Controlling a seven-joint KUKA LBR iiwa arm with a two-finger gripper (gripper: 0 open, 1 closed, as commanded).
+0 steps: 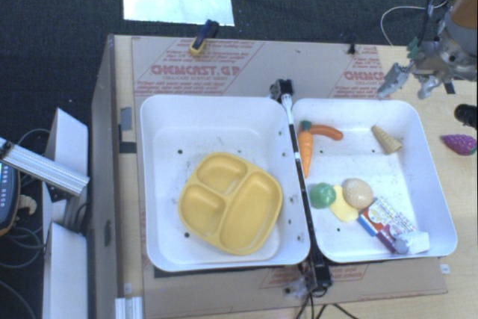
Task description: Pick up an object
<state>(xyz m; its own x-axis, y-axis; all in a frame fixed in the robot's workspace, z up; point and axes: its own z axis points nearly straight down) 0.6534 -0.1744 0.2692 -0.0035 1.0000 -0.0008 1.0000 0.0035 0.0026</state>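
My gripper (409, 83) hangs above the far right corner of the right bin (418, 160), its two fingers spread open with nothing between them. Below it in that bin lie a beige cone (386, 138) near the far right, an orange carrot (305, 149) and an orange sausage-shaped piece (326, 132) at the far left. Toward the front sit a green ball (323, 195), a tan egg (358, 192) on a yellow piece (343, 208), and a toothpaste tube (388, 226).
The left bin (160, 160) holds a yellow divided plate (231, 201). A purple object (458, 143) lies on the bench right of the bins. A yellow-handled tool (202, 39) rests behind the left bin. A black divider clip (283, 91) sits between the bins.
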